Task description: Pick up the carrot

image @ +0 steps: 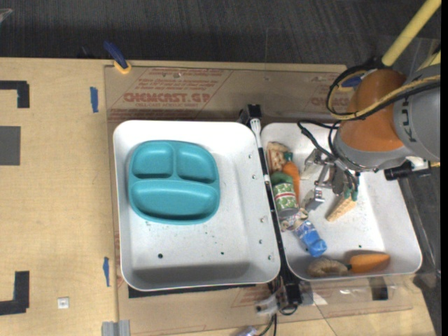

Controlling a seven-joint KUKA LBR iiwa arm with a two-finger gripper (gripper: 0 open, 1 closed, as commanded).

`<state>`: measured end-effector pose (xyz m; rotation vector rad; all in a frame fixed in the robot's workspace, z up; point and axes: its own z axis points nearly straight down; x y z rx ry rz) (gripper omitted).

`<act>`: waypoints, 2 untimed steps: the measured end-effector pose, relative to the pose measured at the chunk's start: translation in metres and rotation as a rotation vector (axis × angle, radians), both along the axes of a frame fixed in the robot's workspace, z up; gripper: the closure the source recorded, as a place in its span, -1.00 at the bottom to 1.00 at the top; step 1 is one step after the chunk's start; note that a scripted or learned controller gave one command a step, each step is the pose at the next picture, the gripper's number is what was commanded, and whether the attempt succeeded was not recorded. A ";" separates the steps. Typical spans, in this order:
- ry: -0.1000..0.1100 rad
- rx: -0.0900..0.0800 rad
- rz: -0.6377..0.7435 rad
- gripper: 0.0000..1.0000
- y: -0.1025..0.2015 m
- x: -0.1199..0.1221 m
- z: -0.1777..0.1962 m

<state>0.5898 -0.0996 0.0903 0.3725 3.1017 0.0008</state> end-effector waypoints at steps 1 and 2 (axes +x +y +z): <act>-0.013 -0.003 0.003 1.00 0.001 0.004 0.014; 0.002 0.002 0.164 1.00 0.078 0.039 0.100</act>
